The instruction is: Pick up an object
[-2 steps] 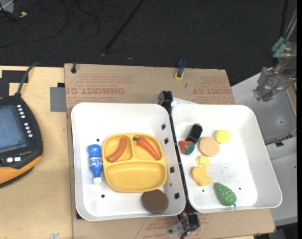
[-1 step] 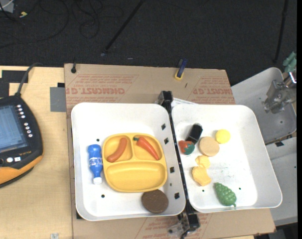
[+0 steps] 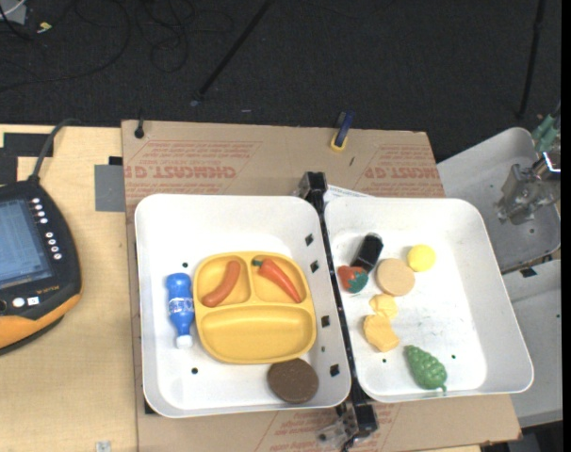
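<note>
While nothing is lifted yet, we list: right bin (image 3: 493, 281) holding loose toys, green piece (image 3: 425, 366) apart, easiest; pincer (image 3: 523, 196) state untellable.

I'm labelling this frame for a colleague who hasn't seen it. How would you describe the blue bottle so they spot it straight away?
Start at the left white bin, which holds a yellow divided plate. Just left of that plate, on the bin floor, lies the small blue bottle, its white cap towards the bin's near edge. It is the one blue item in either bin; the neighbouring sausage and carrot lie on the plate.
</note>
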Tool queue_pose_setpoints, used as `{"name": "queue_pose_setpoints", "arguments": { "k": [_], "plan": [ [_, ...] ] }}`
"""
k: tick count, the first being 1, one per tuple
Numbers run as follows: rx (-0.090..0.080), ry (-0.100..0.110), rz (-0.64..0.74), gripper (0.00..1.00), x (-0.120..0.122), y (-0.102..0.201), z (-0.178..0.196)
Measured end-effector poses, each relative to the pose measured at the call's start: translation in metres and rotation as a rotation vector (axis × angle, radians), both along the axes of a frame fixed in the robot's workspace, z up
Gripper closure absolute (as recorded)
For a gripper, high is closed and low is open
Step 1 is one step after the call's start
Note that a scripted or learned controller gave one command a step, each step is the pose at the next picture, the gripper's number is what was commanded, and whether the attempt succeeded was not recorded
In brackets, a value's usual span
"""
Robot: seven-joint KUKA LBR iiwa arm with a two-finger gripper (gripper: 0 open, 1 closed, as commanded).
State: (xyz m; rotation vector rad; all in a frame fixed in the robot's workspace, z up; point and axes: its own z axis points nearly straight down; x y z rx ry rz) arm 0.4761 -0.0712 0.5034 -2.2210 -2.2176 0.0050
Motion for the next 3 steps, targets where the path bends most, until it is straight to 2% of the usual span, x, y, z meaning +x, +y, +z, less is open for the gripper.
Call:
{"name": "queue_pose_setpoints", "arguments": {
  "k": [1, 2, 3],
  "plan": [
    [0.000, -0.002, 0.000, 1.00, 0.000, -0.003, 0.001],
    [0.000, -0.005, 0.000, 1.00, 0.000, -0.001, 0.036],
    [0.000, 0.000, 0.001, 1.00, 0.000, -0.011, 0.019]
  ]
}}
